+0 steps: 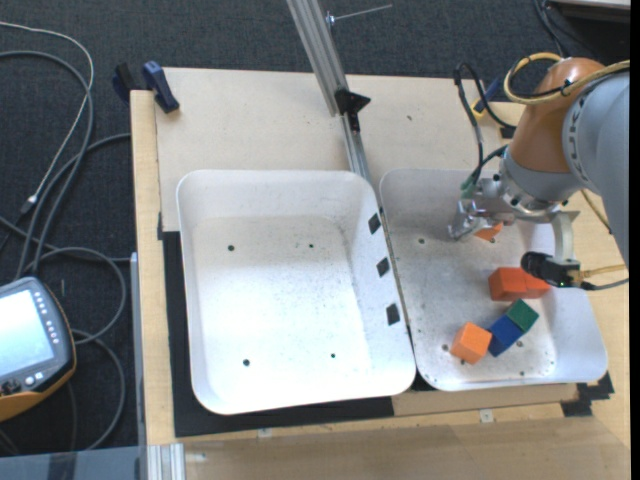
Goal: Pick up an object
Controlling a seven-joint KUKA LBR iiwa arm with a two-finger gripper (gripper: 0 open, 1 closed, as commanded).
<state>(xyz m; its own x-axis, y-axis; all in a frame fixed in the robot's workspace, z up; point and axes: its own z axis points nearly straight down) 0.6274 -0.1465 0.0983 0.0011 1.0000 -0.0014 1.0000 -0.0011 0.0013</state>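
Orange shows between the fingers of the tool (478,224): a small orange piece (487,233) sits at the fingertips, above the floor of the right bin (430,268). The tool appears closed on it, though the fingers are small in the view and the contact itself is hard to make out. The grey arm (600,133) enters from the right, its orange band (545,133) directly above the wrist.

Other items in the right bin lie nearer the front right corner. A red-orange block (516,284) sits just below and to the right of the tool. A green block (521,317) touches a blue block (504,336). An orange cube (472,342) lies just beside the blue block, on its left.

The left bin (200,268) stands against the right bin; its white floor is speckled with dark dots. Both bins rest on the table (250,128). A metal rail (320,48) runs at a slant from the top of the view to the gap between the bins. A blue clamp (160,85) sits at the far left corner of the table.
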